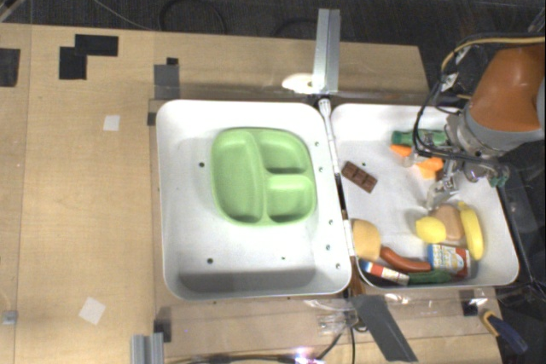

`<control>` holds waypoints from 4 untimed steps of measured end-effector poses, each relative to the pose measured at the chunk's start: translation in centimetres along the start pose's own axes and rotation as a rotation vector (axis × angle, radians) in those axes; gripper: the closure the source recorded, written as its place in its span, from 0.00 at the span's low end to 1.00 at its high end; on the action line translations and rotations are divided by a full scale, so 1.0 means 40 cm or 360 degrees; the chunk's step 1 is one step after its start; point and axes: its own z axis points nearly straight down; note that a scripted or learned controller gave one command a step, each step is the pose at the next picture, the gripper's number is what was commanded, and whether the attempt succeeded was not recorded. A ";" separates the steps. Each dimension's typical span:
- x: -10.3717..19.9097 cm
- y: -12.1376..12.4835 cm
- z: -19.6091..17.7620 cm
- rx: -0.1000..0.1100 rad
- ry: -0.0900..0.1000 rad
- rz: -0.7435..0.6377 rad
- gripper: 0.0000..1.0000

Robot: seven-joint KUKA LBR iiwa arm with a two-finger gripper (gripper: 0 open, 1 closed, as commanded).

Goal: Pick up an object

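My gripper [444, 188] hangs over the right bin [375, 122] below the grey and orange wrist, just above a yellow lemon [430, 228] and a tan bun [450, 223]. A banana [472, 233] lies to their right. An orange carrot piece [428, 168] and a carrot with a green top [406, 142] lie just left of the wrist. A brown chocolate bar [359, 176] sits near the bin's left wall. I see nothing held at the gripper's tip.
The left bin [183, 183] holds a green divided plate [260, 175]. Along the right bin's front edge lie a potato [366, 238], a red sausage [404, 259], a small carton [448, 257] and a red marker [384, 272]. A metal post [328, 51] stands behind the bins.
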 end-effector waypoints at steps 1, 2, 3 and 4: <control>0.071 0.124 -0.006 0.0000 -0.0004 0.0132 0.00; 0.196 0.097 -0.009 0.0004 -0.0008 0.0156 0.00; 0.243 0.078 -0.010 0.0005 -0.0016 0.0046 0.00; 0.104 -0.002 -0.004 0.0003 -0.0006 0.0095 0.00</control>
